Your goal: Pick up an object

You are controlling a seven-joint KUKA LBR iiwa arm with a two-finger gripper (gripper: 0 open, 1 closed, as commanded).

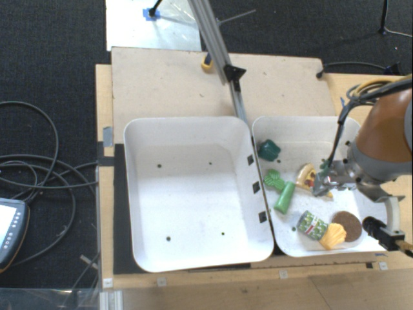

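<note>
Several small objects lie in the right bin (303, 129). A dark green block (269, 150) sits near its back left. A light green brush-shaped toy (280, 191) lies along the left wall. A yellow piece (305, 174) rests mid-bin. Toward the front are a small green-labelled can (312, 225), a yellow ridged toy (333, 236) and a brown disc (350, 223). My gripper (321, 185) hangs low in the bin just right of the yellow piece, touching or nearly touching it. The orange-banded wrist (387, 137) hides the bin's right side.
The left bin (139, 173) stands beside the right one, sharing a raised divider (258, 186). A slanted metal pole (213, 31) crosses the back of the bench. Cables and a pendant (10, 228) lie on the floor at left.
</note>
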